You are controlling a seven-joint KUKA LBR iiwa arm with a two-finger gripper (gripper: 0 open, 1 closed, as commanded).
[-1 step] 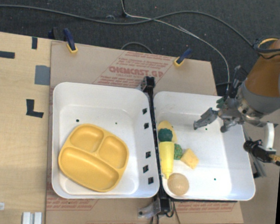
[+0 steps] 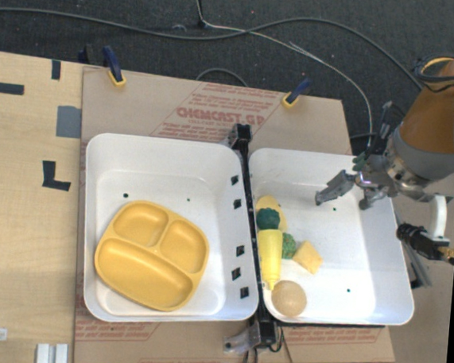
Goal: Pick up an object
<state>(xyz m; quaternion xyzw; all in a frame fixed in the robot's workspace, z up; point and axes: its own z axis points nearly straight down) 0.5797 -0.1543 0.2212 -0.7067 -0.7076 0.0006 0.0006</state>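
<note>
On the tabletop (image 2: 18, 196), two shallow white bins sit side by side on a brown cardboard sheet (image 2: 218, 112) held by two blue and yellow clamps, one at (image 2: 113, 67) and the other at (image 2: 297, 90). The left bin (image 2: 105, 157) holds a yellow divided plate (image 2: 151, 254), lying flat toward its near left part. The right bin (image 2: 376, 287) holds a small cluster of toy foods against its left wall: a yellow corn-like piece (image 2: 269, 252) lying lengthwise, a dark green piece (image 2: 269, 218) on top of its far end, a smaller green piece (image 2: 288, 245) just beside it on the right, a pale yellow wedge (image 2: 308, 257) touching that, and a round tan ball (image 2: 288, 297) at the near end. The arm (image 2: 437, 117) reaches in from the right, and its gripper (image 2: 352, 190) hangs over the far right part of the right bin, well apart from the food cluster. Its two fingers (image 2: 332, 189) stand spread apart with nothing between them.
</note>
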